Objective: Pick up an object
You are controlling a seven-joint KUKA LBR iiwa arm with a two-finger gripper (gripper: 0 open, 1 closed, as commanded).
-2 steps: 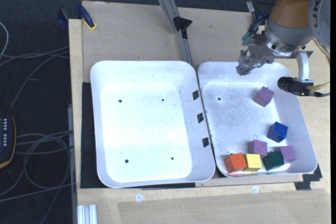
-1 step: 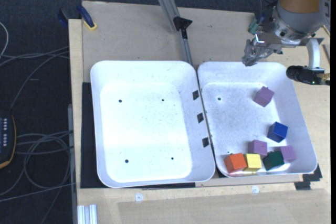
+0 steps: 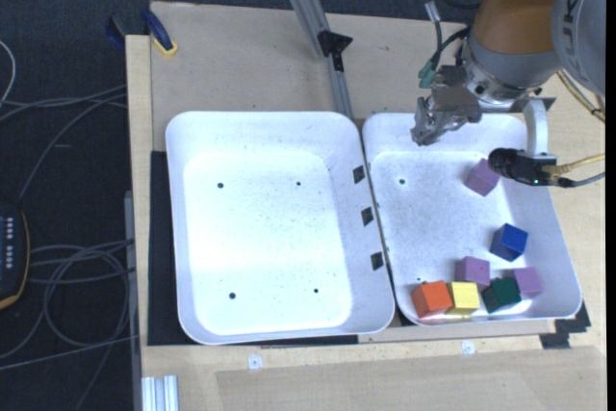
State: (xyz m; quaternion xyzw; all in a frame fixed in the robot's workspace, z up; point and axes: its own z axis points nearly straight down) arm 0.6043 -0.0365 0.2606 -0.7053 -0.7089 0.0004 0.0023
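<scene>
While pincer (image 3: 430, 129) hangs, grip state unclear, purple block (image 3: 481, 178) lies near, apart

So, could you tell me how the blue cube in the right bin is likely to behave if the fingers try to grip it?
The blue cube looks rigid with flat faces, so it should probably neither flex nor roll. It sits slightly skewed, so a push might spin or slide it across the smooth white bin. It stands apart from the others, likely allowing a clean grip.

Grey arm (image 3: 539, 5) reaching from right, wrist down, jaws' state unclear.
</scene>
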